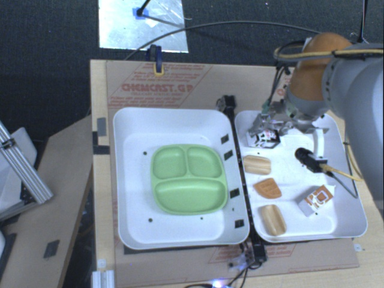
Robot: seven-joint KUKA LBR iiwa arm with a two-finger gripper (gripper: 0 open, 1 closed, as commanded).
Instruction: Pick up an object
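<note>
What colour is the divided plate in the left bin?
Light green plate, seen in the camera view.

A divided plate (189, 179) is set in the middle of the left bin (129, 161). In the right bin (348, 215), three bread pieces (257, 164) are lined toward 6 o'clock; a block (316, 199) lies at 3 o'clock of them.

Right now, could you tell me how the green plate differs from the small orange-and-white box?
The plate is green, wide and flat, with three compartments; the box is orange and white, small and blocky. The plate lies in the left bin, squared to it; the box lies in the right bin, near its right wall, turned askew. Both lie apart from the claw.
</note>
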